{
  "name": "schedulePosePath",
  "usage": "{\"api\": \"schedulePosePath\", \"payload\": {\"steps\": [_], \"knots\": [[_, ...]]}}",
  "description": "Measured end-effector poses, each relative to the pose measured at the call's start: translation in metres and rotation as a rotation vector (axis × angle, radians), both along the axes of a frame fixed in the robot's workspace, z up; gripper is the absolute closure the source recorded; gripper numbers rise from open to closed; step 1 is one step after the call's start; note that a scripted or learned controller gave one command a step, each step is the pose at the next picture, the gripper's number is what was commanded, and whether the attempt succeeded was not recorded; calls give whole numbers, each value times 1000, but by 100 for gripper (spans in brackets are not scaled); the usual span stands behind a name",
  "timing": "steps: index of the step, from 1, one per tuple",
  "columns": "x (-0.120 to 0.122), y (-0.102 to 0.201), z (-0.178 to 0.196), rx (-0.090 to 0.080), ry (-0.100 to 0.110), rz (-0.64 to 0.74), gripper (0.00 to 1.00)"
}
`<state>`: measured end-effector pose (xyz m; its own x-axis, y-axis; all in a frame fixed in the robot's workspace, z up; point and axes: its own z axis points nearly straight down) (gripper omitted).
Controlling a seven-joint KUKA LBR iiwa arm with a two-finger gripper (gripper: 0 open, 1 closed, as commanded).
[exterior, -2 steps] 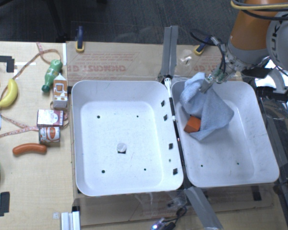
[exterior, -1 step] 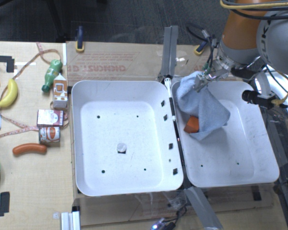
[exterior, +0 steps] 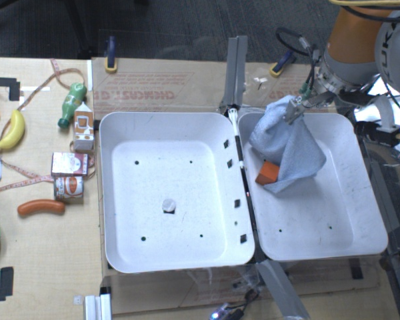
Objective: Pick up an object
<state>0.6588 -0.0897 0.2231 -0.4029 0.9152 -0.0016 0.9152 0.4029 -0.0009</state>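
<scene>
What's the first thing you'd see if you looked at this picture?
A floppy blue-grey cloth hangs pinched at its top corner by the gripper over the right bin. An orange block peeks out beneath it. In the left bin sits one small white round thing.

A robotics lab is showing here, a test bench rather than a home or shop. Two shallow white plastic bins [exterior: 167, 259] are sitting side by side on a brown cardboard-covered bench [exterior: 160, 85], with blue-and-yellow clamps [exterior: 111, 53] gripping its far edge. A grey industrial arm with an orange band [exterior: 367, 12] is reaching in, trailing cables. Toy food props, such as a yellow plastic banana [exterior: 10, 131], are lying on the pale wooden tabletop [exterior: 33, 259], above dark office carpet [exterior: 187, 12].
</scene>
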Motion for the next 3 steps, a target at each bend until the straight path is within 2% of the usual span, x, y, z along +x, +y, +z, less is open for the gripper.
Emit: {"api": "schedulePosePath", "payload": {"steps": [1, 3], "knots": [[0, 3, -32, 1, 0, 332, 100], [0, 42, -12, -1, 1, -245, 100]]}}
